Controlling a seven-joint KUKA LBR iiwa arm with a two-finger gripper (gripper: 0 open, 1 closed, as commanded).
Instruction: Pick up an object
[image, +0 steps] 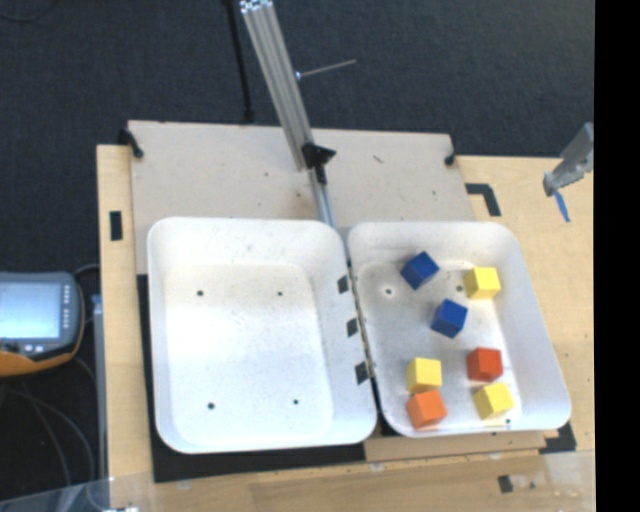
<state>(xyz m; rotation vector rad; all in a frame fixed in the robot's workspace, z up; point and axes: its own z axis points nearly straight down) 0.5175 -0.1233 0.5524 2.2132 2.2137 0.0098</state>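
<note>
Nearest the lens, the front edge of the wooden counter (300, 490) runs along the bottom of the view. At far left sits a small screen device (35, 315) with an orange underside, off the counter. Next comes the left bin (170, 300), a shallow white tray with a few dark specks on its floor. An aluminium strut (285, 90) slants down from the top to the seam between the trays. The right bin (535, 330) carries every candidate object: a blue cube (420, 269) near its back, a second blue cube (450, 318) toward the middle, a yellow cube (482, 282) beside the rear blue one, a yellow cube (424, 374) touching the orange cube (426, 408) in front of it, a red cube (485, 364), and a yellow cube (493, 400) near the front rim. At the upper right edge the claw (567, 170) hangs well apart from the cubes, beyond the bin; whether it is open or closed cannot be told. The cubes appear rigid, light and flat-sided, so opposite faces should give a sure hold; the central blue cube stands free on all sides and looks the easiest to straddle.
</note>
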